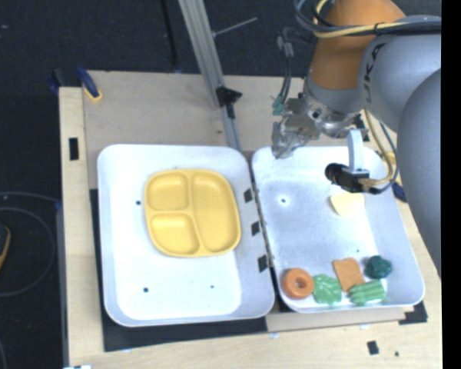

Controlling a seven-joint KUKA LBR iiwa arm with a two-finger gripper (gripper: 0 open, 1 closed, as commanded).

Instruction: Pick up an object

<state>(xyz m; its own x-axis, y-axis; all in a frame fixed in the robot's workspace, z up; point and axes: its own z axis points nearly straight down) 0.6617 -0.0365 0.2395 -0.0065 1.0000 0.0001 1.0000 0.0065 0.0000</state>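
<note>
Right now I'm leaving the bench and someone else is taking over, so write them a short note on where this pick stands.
Pincer: up at the far left corner of the right bin, nothing seen between its fingers; open or shut cannot be told.
Things: pale yellow piece mid-bin toward the right wall; orange ring, light green piece, orange block, green long piece and dark green piece clustered along the near edge.
Left bin: yellow divided plate.
Done: nothing picked.
Left: choose an object, descend, grasp, lift.

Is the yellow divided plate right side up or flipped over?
Right side up. The yellow divided plate lies flat in the left bin, its three hollow compartments and raised dividers facing the camera.
</note>
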